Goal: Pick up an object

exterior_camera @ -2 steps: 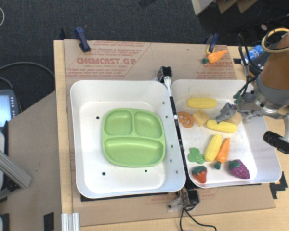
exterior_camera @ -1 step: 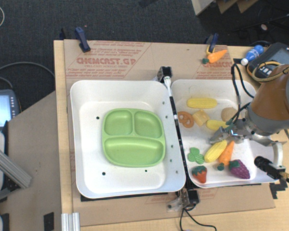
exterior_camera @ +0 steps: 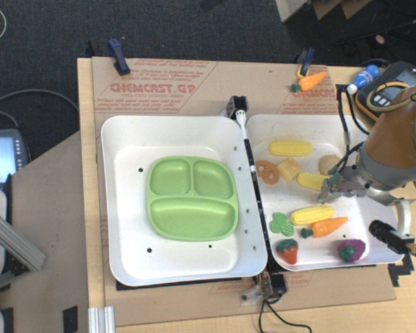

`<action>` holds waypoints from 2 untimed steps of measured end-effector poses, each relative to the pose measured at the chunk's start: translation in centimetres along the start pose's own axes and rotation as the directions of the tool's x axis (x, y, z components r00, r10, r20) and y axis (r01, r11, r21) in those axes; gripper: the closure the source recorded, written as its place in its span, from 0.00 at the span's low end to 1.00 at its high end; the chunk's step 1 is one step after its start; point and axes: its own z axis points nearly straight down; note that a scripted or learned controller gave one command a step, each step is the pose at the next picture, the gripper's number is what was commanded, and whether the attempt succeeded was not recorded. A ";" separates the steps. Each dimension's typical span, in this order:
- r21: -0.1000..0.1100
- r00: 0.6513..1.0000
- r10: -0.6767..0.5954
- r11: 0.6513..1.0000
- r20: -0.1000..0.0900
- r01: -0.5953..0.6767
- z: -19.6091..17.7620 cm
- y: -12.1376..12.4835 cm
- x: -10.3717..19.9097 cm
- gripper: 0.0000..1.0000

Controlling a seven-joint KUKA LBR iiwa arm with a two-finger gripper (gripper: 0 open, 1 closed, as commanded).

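The right bin [exterior_camera: 263, 127] holds several toy foods. A corn cob [exterior_camera: 290, 148] lies at the back, with a pretzel [exterior_camera: 267, 171] and a small yellow chunk [exterior_camera: 289, 168] in front of it. A yellow piece [exterior_camera: 309, 180] and a beige potato [exterior_camera: 328, 164] lie just left of my gripper [exterior_camera: 331, 188]. The gripper is low over the bin's right-middle, its tip next to the yellow piece. Nearer the front lie a second corn cob [exterior_camera: 312, 215], a carrot [exterior_camera: 328, 225], a green leafy piece [exterior_camera: 281, 223], a strawberry [exterior_camera: 287, 250] and a purple grape bunch [exterior_camera: 351, 250].
The left bin [exterior_camera: 118, 186] carries a green divided plate [exterior_camera: 192, 198]. A black clamp [exterior_camera: 237, 107] sits where the bins meet at the back. An orange toy carrot [exterior_camera: 310, 82] lies on the bench behind the right bin. The arm's orange band [exterior_camera: 395, 141] hangs over the bin's right wall.
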 end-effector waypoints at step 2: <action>0.003 1.000 -0.002 1.000 -0.001 0.002 -16.5 -0.3 8.7 0.00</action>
